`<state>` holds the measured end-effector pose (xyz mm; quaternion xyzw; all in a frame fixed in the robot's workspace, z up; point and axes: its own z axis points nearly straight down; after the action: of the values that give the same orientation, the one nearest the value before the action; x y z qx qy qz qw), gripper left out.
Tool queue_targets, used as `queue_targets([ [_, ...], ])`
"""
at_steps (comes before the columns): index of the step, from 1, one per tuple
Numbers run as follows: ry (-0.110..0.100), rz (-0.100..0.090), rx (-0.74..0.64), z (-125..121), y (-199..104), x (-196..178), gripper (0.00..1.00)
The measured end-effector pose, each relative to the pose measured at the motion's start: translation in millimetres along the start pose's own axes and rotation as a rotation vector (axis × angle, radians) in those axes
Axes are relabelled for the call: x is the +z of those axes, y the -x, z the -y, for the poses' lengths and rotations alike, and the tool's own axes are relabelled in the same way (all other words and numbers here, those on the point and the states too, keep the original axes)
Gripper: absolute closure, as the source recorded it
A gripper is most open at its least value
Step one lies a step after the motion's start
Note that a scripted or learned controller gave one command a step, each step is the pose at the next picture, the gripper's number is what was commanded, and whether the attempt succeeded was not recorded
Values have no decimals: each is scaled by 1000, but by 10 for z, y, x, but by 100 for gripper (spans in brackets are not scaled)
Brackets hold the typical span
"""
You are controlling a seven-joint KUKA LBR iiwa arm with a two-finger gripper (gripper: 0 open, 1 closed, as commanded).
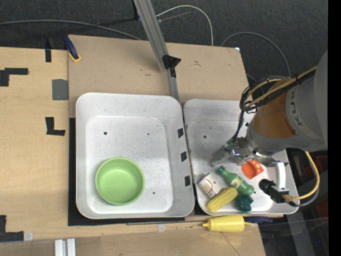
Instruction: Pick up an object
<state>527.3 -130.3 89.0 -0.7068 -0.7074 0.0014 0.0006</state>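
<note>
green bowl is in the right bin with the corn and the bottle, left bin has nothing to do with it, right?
Not right. The camera view shows the green bowl in the left bin, near its front left corner. The corn and the green bottle do lie in the right bin.

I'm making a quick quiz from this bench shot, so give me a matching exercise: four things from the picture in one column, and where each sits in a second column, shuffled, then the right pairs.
Things:
1. green bowl
2. corn cob
3. yellow bottle
4. orange piece

Places:
A. on the bench, just outside the right bin's near rim
B. in the left bin, near its front corner
C. in the right bin, close beside the claw
D. in the right bin, by its near rim, next to the green bottle

Pairs: 1-B, 2-D, 3-A, 4-C
</note>
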Motion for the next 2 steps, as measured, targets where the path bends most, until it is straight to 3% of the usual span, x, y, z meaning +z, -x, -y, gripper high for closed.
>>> queue_targets([
  [1, 2, -2, 1, -2, -1, -8, 0],
  [2, 1, -2, -1, -1, -7, -105, 100],
])
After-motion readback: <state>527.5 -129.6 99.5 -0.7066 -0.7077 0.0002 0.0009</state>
